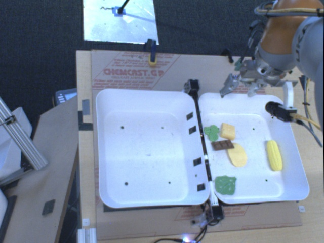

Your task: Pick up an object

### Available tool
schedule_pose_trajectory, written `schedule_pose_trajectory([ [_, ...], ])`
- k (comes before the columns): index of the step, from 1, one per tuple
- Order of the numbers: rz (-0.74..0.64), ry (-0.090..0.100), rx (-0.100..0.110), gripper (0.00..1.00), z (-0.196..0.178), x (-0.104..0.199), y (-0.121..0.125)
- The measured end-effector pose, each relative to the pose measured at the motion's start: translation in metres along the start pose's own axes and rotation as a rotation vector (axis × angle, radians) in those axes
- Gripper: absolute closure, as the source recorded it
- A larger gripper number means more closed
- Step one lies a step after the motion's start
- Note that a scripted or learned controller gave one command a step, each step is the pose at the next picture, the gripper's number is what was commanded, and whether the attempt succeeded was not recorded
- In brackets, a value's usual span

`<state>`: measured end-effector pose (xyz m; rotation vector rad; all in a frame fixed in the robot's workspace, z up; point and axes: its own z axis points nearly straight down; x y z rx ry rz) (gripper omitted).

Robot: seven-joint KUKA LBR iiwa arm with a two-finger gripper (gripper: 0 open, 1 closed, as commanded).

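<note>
Claw [242, 86] hovers open, holding nothing, over far rim of right bin [293, 186]. Inside bin: corn cob [274, 155] at right; yellow block [228, 131], brown bar [222, 145], pale yellow piece [237, 155], two green pieces [225, 185] near divider. Left bin [109, 151] alongside on worktop [86, 151].

pincer [242, 86] raised, fingers spread, nothing between

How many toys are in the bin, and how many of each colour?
Green: 2, the leafy piece and the blob
Yellow: 3, the block, the oval slice and the corn
Brown: 1, the small bar
Total: 6, all in the right-hand bin
</note>
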<state>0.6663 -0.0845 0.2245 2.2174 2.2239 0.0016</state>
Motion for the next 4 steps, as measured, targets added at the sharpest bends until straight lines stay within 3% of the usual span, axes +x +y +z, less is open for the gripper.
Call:
schedule_pose_trajectory([
  [1, 0.010, 0.002, -0.001, 0.00, 0.143, -0.061, -0.070],
  [2, 0.003, -0.002, 0.000, 0.00, 0.139, -0.018, -0.132],
  [3, 0.002, -0.001, -0.002, 1.00, 0.129, -0.019, -0.129],
  [4, -0.007, -0.001, -0.012, 1.00, 0.035, 0.037, -0.023],
])
